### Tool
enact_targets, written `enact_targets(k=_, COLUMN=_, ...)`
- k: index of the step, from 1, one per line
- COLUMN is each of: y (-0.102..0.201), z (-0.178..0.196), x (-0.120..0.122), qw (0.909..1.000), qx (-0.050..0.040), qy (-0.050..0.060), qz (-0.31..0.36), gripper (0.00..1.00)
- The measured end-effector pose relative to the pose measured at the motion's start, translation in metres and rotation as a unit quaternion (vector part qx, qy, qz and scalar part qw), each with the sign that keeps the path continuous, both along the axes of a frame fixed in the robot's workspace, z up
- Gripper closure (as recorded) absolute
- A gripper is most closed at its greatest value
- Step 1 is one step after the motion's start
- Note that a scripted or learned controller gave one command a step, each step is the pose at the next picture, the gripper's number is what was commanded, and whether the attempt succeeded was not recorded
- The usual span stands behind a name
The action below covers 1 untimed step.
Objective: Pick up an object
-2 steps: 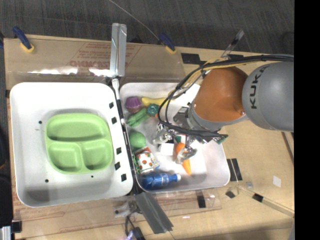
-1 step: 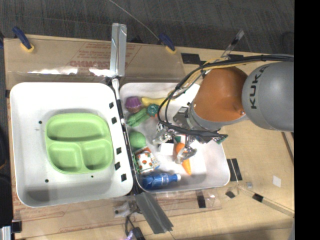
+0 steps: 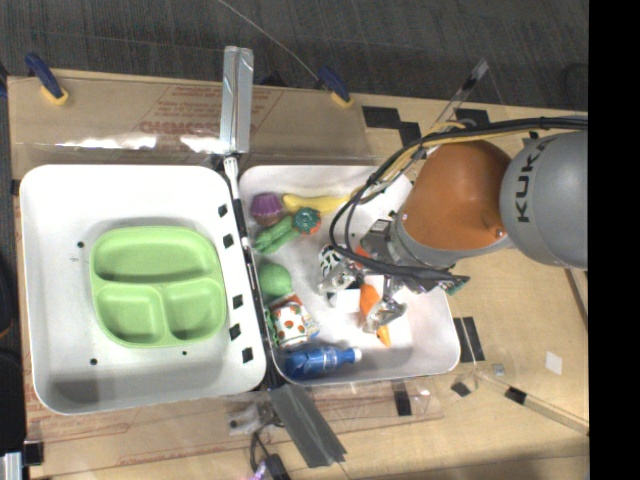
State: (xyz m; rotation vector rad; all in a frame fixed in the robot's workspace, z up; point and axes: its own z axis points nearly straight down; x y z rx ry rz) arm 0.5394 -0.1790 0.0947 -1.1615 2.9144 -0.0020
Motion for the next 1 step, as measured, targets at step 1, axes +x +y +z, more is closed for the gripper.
enact_targets(k=1, y=0.0033, z=0.0110, x=0.0026, qw=1.0000, qx=0.0005, qy=-0.002, qz=0.004, gripper=1.00)
